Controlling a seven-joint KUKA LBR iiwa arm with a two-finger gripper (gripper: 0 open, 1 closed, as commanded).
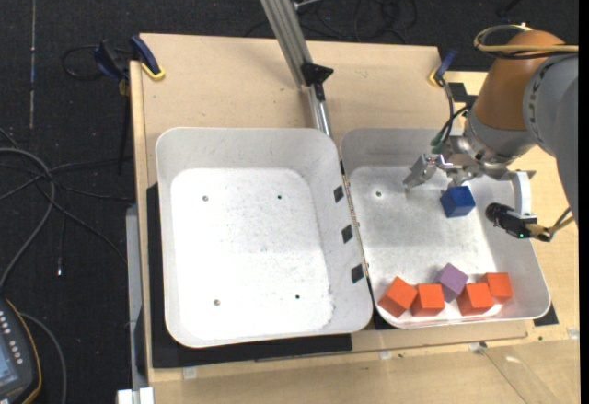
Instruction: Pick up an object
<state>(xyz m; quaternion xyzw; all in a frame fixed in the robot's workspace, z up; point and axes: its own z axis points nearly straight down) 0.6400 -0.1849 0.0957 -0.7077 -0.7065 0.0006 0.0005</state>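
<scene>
Nearest me, along the right bin's (368,236) 6 o'clock rim, I see a row of small matte blocks: an orange cube (397,295) at the left end, a second orange cube (429,299) touching it, then a purple block (453,279) set slightly back, then two more orange cubes (476,298) (499,285) packed against the wall. All look hard-edged and plain-faced.

Up toward 1 o'clock in that bin sits a blue cube (457,202), tilted a little, well apart from the row. My gripper (440,169) hangs just beside it at its 11 o'clock — one grey metal finger (420,172) juts out toward 9 o'clock, and the blue cube is not between the fingers. I cannot tell whether the fingers are spread or closed; the wrist hides too much.

From 3 o'clock comes the arm (543,98), grey, with a glossy orange band, and cables loop around it.

At 9 o'clock lies the left bin (244,232) — shallow white plastic with rounded corners and a speckled floor. Both bins rest on a tan board (230,85), with a ribbed metal pole (276,6) crossing at 12 o'clock.
</scene>
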